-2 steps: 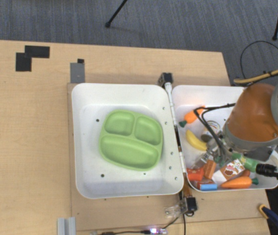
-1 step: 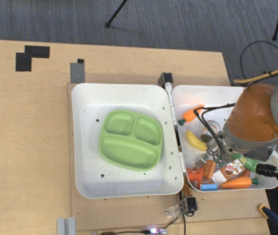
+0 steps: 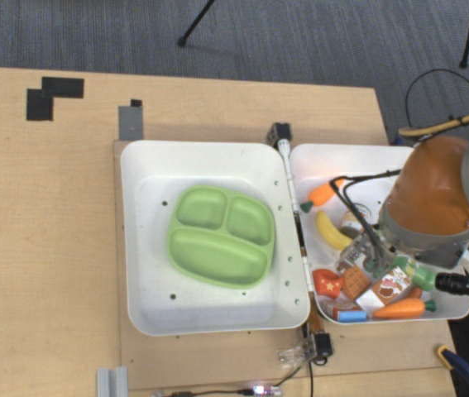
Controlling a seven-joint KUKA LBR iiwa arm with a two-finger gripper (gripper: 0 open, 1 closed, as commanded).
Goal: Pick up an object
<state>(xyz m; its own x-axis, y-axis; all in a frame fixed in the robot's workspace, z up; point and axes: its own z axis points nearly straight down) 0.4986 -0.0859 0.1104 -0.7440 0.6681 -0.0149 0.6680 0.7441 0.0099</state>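
Note:
The right bin (image 3: 317, 160) holds several toy foods: a small orange carrot (image 3: 323, 194), a yellow banana (image 3: 331, 230), a red piece (image 3: 327, 284), a brown waffle-like piece (image 3: 355, 281), a white packet (image 3: 392, 284), a long orange carrot (image 3: 399, 308) and a blue piece (image 3: 351, 315). My gripper (image 3: 368, 259) hangs low over the middle of this bin, just above the brown piece and the packet. The arm's orange band (image 3: 437, 188) hides the bin's right half.
The left bin (image 3: 147, 304) holds a green divided plate (image 3: 220, 236) in its middle. A black cable (image 3: 358, 197) loops from the wrist over the right bin. Black marks lie on the wooden bench (image 3: 44, 222) at the far left.

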